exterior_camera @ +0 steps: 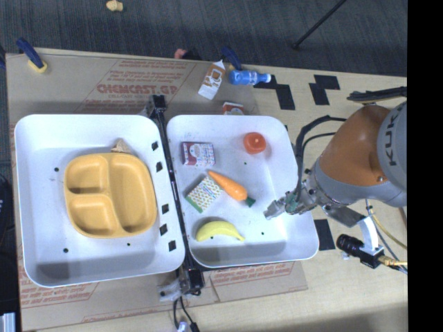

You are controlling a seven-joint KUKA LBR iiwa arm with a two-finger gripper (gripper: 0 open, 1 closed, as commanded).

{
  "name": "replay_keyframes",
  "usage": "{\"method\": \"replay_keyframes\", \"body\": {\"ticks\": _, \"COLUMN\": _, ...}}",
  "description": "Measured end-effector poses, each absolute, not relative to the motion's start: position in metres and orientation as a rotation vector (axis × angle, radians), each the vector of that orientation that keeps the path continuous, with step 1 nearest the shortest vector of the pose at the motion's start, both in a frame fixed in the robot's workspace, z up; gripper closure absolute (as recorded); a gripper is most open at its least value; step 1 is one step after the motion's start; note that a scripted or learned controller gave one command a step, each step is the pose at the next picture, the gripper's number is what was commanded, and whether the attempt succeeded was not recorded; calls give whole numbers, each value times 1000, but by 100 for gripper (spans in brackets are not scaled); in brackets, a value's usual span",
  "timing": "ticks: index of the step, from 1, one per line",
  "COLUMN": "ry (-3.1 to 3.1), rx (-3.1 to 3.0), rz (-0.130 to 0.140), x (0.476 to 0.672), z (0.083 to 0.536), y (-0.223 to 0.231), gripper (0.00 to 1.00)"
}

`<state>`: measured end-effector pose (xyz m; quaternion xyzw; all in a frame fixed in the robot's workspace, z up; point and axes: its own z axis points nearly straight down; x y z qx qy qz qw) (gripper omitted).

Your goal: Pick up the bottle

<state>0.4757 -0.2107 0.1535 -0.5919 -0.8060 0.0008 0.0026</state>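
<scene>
Your left bin [28, 185] holds a yellow divided plate [109, 194]. In the right bin [294, 244] lie a small carton [197, 153], a patterned box [203, 194], a banana [218, 232], a carrot [230, 186] and an orange cup [254, 142]. The blue bottle [248, 78] lies outside on the bench, beyond the right bin's far edge. Your gripper [277, 209] sits low at that bin's right side, apart from every item; you cannot tell its spread.

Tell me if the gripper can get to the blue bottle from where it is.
Probably not easily: the bottle lies on the bench beyond the right bin's far rim, while the gripper sits low inside that bin.
</scene>
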Motion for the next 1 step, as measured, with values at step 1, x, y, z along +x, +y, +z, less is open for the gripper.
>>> {"method": "replay_keyframes", "body": {"ticks": 1, "ry": -2626, "rx": -1722, "rz": 1, "x": 477, "z": 199, "y": -211, "gripper": 100}}
